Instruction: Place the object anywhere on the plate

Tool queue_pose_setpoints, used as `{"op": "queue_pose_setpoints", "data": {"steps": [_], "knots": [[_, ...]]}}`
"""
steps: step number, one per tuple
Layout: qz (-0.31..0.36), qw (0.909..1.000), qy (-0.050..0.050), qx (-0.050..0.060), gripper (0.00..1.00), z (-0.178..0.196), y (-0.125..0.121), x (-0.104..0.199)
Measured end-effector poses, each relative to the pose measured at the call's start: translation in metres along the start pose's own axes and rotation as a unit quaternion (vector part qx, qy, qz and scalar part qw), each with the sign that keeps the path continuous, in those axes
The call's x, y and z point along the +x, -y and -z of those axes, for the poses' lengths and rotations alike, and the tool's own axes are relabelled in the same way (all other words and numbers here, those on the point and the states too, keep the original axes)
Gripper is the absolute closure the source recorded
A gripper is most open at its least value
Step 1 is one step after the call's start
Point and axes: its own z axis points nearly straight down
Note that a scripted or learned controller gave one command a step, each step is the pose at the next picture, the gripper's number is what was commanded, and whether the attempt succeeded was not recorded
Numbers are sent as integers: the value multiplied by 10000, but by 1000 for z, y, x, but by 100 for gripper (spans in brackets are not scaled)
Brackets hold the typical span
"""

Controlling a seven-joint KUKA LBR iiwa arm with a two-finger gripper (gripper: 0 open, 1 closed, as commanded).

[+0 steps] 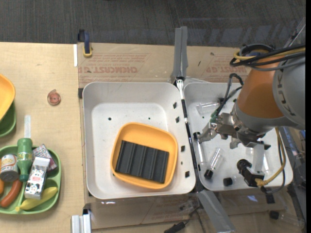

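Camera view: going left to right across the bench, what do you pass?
Green tray of toy food → pink disc → left white bin → orange plate with a dark ridged block → right white bin → clear vial → arm.

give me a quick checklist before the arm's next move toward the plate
1. Plate in left bin, reachable from above: ok.
2. Plate free for a drop: not ok, a black ridged block covers most of it.
3. Arm over right bin: ok.
4. Gripper holding something: cannot tell, its fingers are hidden under the wrist.
5. Pickable things in right bin: ok, a clear tube and small black parts lie there.
6. Divider between bins to cross: ok, low.
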Motion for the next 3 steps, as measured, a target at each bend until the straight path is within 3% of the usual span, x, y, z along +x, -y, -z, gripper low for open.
{"op": "queue_pose_setpoints", "data": {"steps": [1,2,3], "knots": [[-167,9999,-5,4,0,0,14,12],[56,10000,7,-6,0,1,-126,18],[-43,10000,3,-1,0,1,-68,-24]]}}
